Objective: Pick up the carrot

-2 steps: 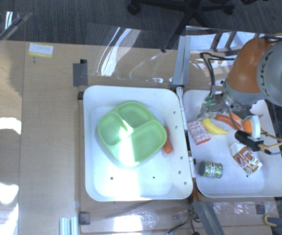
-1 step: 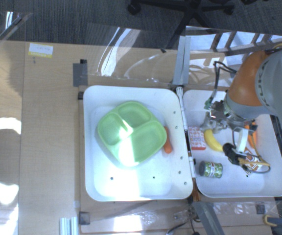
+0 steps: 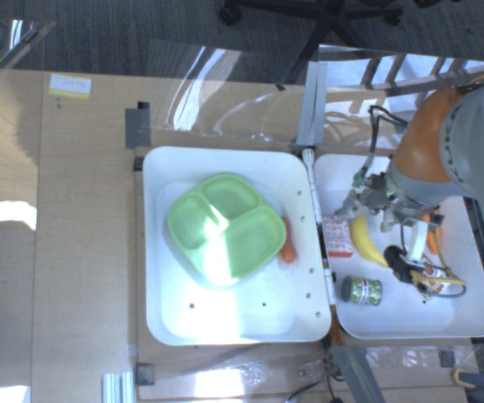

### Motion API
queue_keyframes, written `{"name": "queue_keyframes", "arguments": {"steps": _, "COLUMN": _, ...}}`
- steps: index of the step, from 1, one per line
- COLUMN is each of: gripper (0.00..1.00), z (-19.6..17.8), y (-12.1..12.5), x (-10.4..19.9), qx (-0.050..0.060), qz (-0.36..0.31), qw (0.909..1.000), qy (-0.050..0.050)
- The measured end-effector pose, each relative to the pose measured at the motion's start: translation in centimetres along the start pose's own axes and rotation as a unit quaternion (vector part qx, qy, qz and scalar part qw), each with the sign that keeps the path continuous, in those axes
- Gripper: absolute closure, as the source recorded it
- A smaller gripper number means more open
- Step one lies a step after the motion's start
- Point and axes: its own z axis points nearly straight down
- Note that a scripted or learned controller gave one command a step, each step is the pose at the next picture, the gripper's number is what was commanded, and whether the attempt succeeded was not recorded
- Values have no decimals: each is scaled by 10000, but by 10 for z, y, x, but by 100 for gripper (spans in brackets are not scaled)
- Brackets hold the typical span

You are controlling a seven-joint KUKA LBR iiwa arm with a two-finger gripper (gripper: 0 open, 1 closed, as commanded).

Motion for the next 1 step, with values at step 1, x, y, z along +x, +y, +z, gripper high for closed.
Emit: {"name": "queue_keyframes", "arguments": {"steps": 1, "gripper": 0, "z": 6, "y": -30, "x": -11, "qx": -74, "qz": 98, "qw": 9999, "qy": 24}}
